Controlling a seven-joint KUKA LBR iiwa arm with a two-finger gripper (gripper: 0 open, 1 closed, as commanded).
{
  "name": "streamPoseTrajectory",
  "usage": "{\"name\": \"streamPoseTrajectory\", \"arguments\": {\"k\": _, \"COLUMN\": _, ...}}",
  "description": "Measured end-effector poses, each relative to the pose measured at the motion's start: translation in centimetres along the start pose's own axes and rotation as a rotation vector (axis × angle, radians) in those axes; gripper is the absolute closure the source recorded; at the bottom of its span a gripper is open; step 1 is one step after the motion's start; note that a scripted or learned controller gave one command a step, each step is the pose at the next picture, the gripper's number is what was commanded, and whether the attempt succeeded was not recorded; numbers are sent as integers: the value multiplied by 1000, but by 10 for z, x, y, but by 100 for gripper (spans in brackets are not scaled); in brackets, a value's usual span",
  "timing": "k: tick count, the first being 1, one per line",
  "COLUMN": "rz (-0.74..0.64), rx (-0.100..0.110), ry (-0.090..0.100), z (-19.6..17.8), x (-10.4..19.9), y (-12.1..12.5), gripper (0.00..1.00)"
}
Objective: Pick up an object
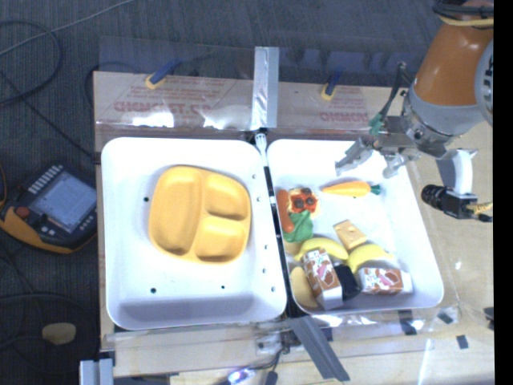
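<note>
Two jaws (spread wide, gripping nothing) hang just above the carrot [346,188].

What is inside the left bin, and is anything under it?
The left bin holds one yellow divided tray, lying flat near its middle. Whatever might lie beneath the tray is covered and cannot be seen.

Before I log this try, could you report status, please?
Tool open, above right bin. Carrot just below it, not gripped. Nothing blocking.
</note>
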State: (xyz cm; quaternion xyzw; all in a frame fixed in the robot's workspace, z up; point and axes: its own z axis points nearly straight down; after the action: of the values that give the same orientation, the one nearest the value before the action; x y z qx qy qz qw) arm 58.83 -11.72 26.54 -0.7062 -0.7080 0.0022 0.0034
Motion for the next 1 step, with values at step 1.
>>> {"name": "streamPoseTrajectory", "arguments": {"k": 1, "rz": -279, "rx": -1, "ry": -1, "z": 106, "x": -4, "y": 33, "gripper": 0}}
